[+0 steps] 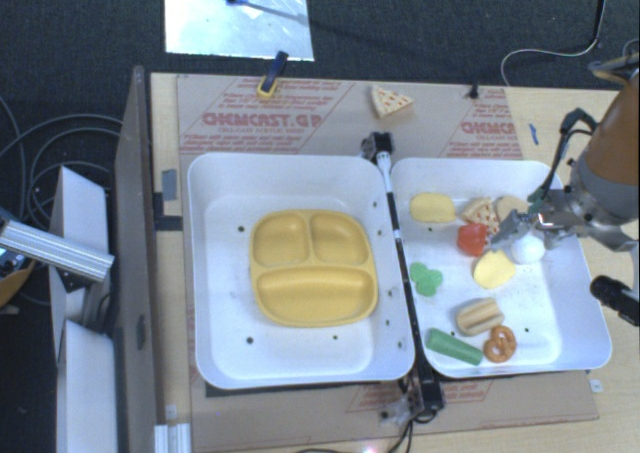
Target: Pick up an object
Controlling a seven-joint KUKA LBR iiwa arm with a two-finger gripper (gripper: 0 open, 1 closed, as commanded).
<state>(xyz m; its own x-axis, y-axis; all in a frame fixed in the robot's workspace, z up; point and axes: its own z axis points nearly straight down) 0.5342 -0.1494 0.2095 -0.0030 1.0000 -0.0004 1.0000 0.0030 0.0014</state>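
The two white bins are sitting side by side: the left bin [215,341] is carrying a yellow divided tray [312,266], the right bin [580,336] a scatter of toy food. The gripper [522,228] is hanging low over the right bin's upper middle, and I cannot tell how it is set. Likeliest targets, a white ball [528,249] and a yellow wedge [494,269], are lying just beside it. A red tomato [473,238] and a cracker [483,211] are crowding close, so a grab is risking a nudge or a double catch.
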